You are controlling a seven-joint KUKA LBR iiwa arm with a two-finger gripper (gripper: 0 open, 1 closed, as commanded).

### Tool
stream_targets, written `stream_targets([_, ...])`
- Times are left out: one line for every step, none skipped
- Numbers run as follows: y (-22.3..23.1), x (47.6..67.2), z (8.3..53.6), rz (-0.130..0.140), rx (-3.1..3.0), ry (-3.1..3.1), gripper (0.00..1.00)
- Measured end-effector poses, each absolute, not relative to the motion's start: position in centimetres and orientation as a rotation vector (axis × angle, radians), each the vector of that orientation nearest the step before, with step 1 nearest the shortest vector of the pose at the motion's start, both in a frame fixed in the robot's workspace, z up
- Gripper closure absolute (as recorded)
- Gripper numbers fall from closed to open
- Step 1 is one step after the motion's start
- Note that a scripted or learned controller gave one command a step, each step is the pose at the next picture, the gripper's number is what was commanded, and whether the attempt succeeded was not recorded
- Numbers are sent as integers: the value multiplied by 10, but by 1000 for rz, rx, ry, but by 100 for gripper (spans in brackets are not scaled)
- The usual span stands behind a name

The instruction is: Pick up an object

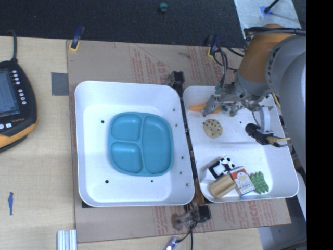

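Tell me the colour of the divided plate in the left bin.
Light blue: the divided plate shows plainly in the camera view, lying in the white left bin.

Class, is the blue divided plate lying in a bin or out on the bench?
In: the plate lies flat inside the left bin, white rim all around it.

Light blue plate (140, 142), tan speckled cookie (212, 128), white bins (88, 139)

The scene was evenly and fairly brightly lit from above, with the two white bins (83, 139) nearly blown out and showing little surface detail. Soft, faint shadows lay along the bin walls. The dark floor (130, 9) beyond the tabletop (36, 181) stayed dim. The picture was slightly soft overall, and the arm (281, 61) at the right looked blurred.
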State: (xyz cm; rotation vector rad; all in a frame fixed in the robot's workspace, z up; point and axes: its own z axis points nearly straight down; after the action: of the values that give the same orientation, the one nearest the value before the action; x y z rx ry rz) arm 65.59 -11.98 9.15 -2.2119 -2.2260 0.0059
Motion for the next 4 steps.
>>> stream_targets([-97,611,91,6,-2216,-2223,0])
stream_targets([-108,656,92,4,-2213,-2225,0])
stream_targets([-98,656,92,5,-2213,-2224,0])
stream_targets([-95,624,91,6,-2217,-2222,0])
